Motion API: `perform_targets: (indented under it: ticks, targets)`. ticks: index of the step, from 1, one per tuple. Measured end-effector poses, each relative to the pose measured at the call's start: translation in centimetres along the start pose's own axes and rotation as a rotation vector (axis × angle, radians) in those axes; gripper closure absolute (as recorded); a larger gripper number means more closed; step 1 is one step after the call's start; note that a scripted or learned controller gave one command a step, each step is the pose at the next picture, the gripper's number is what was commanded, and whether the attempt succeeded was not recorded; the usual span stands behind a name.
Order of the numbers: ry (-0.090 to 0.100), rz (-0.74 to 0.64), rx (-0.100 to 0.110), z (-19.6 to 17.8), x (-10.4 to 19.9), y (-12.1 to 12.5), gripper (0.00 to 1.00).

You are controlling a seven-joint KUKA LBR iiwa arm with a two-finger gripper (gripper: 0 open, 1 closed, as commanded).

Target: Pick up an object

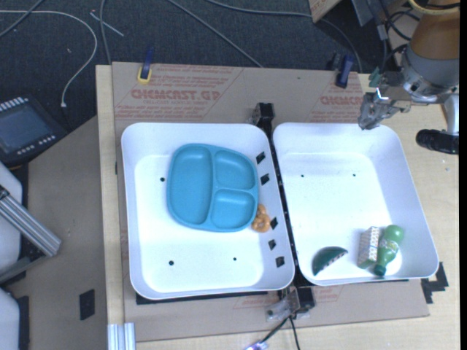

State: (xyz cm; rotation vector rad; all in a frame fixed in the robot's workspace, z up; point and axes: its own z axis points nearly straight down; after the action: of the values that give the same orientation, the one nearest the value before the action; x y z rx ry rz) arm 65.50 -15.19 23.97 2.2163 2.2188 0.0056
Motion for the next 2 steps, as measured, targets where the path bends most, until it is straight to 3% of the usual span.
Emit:
perform_targets:
  ticks: [2]
  targets:
    - [0.004, -0.003, 0.011, 2.0, 9.6, -6.0, 1.00]
